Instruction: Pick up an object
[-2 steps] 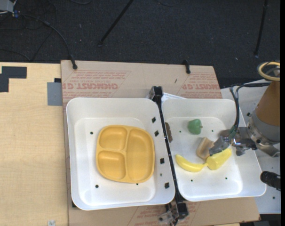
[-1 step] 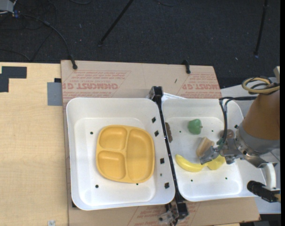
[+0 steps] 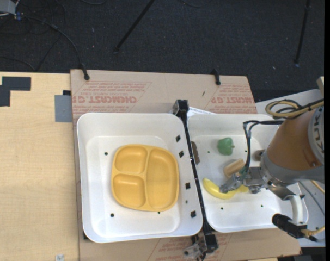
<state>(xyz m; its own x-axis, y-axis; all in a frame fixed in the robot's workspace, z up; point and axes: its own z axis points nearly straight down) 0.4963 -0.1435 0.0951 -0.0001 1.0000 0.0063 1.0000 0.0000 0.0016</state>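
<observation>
A: Looking down from the fixed camera, what sits where?

B: Two white bins side by side. The left bin carries a yellow divided plate. The right bin has the small things: a green piece toward the back, a tan block in the middle, and a yellow banana lying just in front of the block.

A: And the arm?

B: It reaches in from the right, the orange band above the wrist. The gripper is low in the right bin, right at the banana's right end and just beside the tan block.

A: Is it holding anything?

B: I cannot tell. The metal parts overlap the banana, but how wide the pincer stands, and whether anything sits between its tips, is not resolved here.

A: Suppose the banana is the target. How would it handle?

B: My guess is a light toy, probably smooth plastic or foam, so weight is no worry but slip is. The curve tapers at both ends, and a pinch near the tip could squirt it out sideways.

A: So where to take it?

B: Across the thick middle, closing across the narrow width rather than along the length. The tan block looks flat-sided and may be the easier catch.
</observation>
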